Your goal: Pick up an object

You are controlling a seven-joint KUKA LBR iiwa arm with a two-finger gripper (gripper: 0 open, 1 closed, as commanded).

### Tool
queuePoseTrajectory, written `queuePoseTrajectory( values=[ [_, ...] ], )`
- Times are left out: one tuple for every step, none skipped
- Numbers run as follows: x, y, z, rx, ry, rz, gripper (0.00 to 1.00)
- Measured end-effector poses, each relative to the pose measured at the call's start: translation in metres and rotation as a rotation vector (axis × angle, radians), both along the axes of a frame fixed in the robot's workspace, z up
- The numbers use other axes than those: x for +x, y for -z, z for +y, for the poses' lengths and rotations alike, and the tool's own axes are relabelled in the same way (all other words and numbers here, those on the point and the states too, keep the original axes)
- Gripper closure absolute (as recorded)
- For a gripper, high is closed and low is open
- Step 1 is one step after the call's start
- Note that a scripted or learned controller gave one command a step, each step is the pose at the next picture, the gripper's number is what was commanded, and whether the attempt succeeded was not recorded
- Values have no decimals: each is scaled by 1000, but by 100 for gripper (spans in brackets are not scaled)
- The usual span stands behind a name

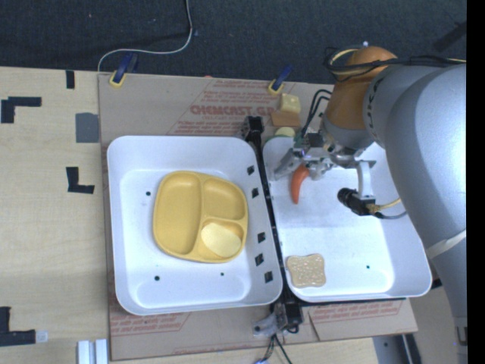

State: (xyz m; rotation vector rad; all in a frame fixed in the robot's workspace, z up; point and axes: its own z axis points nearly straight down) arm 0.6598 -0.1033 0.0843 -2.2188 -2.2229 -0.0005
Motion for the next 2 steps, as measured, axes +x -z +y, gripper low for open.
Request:
queuePoseTrajectory(
  values=[
    [-16,0,4,-2,2,0,0],
    [-15,-10,4,-1,1,1,100]
  ],
)
